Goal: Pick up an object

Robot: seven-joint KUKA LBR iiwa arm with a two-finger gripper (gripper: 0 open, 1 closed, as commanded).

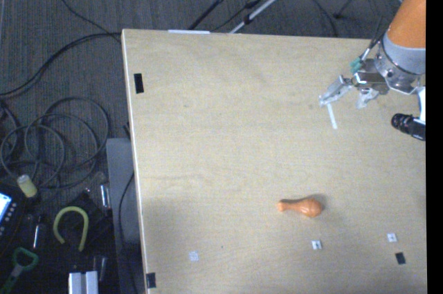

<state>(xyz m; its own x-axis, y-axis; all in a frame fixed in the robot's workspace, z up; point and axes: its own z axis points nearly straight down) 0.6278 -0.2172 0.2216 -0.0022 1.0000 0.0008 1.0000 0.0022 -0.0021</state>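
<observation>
Currently the gourd point(302, 207) lies on the worktop point(221, 133), long axis left-right, well below-left of the gripper point(349, 100); jaws appear spread, holding nothing, though blurred.

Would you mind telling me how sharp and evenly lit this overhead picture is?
Camera view: soft throughout; the gripper is blurred and small. Light falls evenly on the tan board, without glare; the orange pear-shaped object casts only a faint shadow. The floor cables lie dimmer.
</observation>
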